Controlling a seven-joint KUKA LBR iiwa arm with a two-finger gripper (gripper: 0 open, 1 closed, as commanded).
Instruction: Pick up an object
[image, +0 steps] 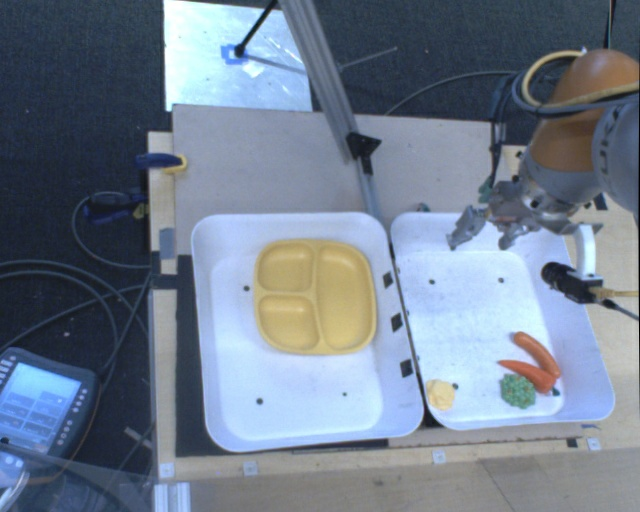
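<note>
Yellow lump (440, 394) near right bin (470, 300) front | pincer (488, 233) spread, holding nothing | no legible writing

Arm (585, 110) cut off by the right edge, handheld pendant (35, 405) cropped at the left edge, small yellow item (440, 394) too indistinct to be identified

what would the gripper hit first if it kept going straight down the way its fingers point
Probably the bare floor of the right bin, near its far edge. The gripper hangs open there, well clear of the carrots and broccoli, though depth is uncertain.
</note>
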